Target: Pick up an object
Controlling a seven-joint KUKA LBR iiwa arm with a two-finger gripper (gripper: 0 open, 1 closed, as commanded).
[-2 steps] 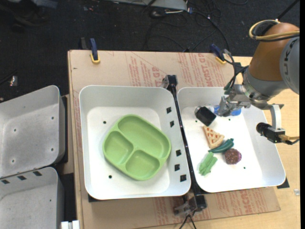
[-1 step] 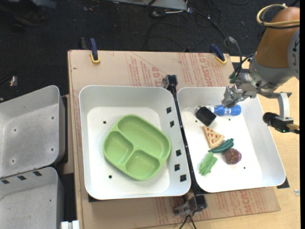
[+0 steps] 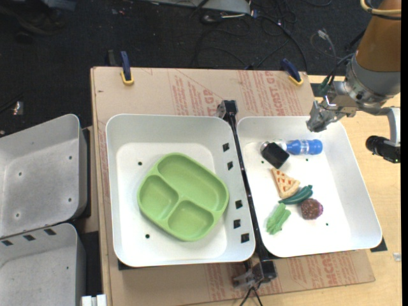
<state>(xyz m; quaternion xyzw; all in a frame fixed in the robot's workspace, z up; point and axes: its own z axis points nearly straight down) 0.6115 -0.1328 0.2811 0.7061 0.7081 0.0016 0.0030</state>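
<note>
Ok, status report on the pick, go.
Gripper above the right bin's back edge, nothing seen in it. Blue bottle nearest, lying flat, touching a black block. Nothing lifted yet.

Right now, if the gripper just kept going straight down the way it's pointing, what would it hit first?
Probably the blue bottle. The gripper points down at the right bin's upper edge, with the bottle just below and left of its tip. Depth is unclear, so it might land on the bin floor beside the bottle instead.

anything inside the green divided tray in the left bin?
The green tray shows three bare compartments, nothing in them. The part of the left bin under the tray is covered. The loose items all lie in the right bin.
</note>
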